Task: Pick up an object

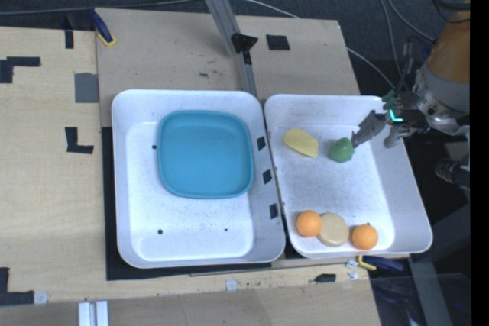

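**Arm poised at the right bin's far edge**

Where the desk [46, 164] carries two white bins, the left bin [137, 233] holds a blue plate [205, 153]. Reaching over the right bin [397, 195], the gripper [376, 130] hangs with its fingers [365, 130] spread apart, gripping nothing. One dark fingertip sits just beside a green ball [341, 150]. Near that lies a yellow lump [301, 142]. Along the near wall sit a beige disc [332, 229] between two oranges [309, 223].
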Controlling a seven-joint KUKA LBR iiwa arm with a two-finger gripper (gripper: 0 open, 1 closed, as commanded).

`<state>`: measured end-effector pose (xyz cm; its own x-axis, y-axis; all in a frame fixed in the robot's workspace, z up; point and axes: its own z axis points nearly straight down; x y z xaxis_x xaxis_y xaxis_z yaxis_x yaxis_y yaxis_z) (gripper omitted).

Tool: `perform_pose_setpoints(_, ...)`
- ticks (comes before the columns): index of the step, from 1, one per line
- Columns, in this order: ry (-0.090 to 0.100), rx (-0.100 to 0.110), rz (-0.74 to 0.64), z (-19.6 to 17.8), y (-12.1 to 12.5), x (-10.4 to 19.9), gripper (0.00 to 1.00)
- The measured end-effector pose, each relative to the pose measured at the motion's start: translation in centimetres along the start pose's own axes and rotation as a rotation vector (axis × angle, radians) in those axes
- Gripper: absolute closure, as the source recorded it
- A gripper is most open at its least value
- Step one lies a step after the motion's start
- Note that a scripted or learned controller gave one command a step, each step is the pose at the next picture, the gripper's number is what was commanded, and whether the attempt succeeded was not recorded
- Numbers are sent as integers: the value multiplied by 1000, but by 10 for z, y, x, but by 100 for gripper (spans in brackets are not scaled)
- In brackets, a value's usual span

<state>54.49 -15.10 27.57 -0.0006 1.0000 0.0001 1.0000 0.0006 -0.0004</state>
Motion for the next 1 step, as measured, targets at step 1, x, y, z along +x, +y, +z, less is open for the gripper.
perform_pose_setpoints(1,0,0,0,0,0,0,0)
